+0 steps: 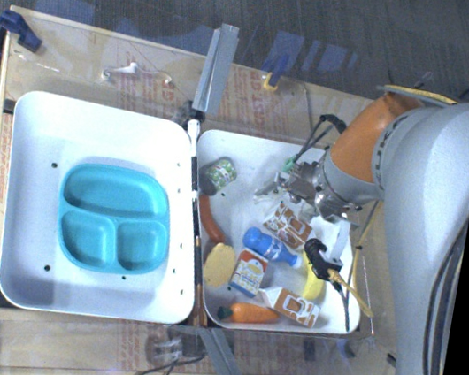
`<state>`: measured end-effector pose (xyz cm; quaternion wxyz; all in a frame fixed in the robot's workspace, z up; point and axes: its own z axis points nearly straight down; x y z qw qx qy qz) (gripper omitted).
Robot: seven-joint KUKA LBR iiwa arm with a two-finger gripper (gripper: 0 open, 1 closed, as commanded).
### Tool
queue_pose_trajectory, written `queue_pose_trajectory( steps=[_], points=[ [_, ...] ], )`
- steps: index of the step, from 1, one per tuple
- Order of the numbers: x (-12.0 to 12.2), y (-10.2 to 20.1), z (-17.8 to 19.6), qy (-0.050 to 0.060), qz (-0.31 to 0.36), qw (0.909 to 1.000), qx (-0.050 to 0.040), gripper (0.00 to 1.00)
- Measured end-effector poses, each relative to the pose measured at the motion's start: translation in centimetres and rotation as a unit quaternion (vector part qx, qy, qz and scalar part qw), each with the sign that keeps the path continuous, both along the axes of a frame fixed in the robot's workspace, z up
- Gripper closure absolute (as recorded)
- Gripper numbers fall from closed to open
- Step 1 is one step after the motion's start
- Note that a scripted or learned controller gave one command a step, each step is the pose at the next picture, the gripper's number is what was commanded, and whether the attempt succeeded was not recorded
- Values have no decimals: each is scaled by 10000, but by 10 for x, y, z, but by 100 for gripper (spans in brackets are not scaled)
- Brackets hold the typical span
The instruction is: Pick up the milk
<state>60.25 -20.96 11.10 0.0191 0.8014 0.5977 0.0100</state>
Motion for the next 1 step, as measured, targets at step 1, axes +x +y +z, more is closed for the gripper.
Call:
queue_pose_trajectory(
  steps=[1],
  points=[
    [0, -1, 0, 27, 318, 9995, -15, 0]
  ],
)
